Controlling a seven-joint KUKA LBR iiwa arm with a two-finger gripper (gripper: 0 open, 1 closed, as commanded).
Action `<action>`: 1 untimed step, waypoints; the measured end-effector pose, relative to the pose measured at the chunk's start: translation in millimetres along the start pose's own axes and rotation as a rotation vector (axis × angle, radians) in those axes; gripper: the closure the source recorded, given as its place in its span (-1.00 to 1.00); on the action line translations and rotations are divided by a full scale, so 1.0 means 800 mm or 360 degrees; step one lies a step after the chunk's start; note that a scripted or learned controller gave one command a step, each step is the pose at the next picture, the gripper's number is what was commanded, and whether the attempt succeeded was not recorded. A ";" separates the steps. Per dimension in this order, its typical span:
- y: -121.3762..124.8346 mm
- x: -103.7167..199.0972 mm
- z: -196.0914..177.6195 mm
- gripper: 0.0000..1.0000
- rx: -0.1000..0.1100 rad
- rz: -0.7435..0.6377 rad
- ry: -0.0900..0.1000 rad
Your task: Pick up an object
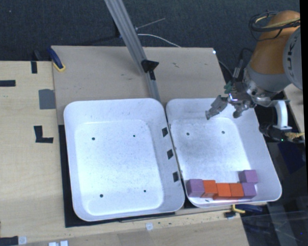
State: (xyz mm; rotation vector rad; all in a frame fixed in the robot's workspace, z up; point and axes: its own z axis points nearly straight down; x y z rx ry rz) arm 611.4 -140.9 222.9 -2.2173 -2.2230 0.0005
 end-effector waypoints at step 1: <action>0.026 -0.031 0.131 -1.00 0.0012 0.0004 -0.0002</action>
